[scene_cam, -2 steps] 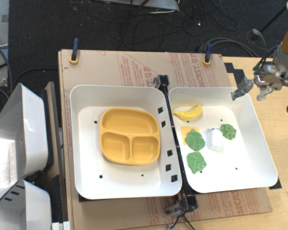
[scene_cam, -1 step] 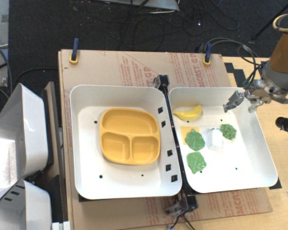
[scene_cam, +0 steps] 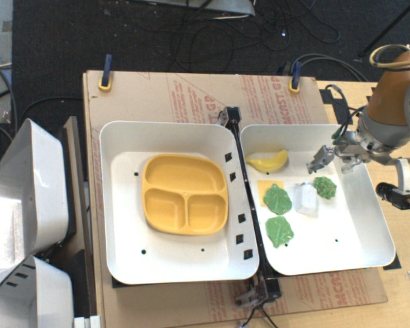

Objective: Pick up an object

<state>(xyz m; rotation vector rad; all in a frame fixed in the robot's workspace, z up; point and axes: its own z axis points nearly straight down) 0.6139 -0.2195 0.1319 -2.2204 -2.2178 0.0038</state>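
Camera view: three green leaves, one banana.

Red printed lettering runs across the brown cardboard sheet lying on the counter under the two bins. It shows along the sheet's far strip and again on the near edge, upside down and at a slant. The letters are too small and broken to read as words. Nothing else carries readable text.
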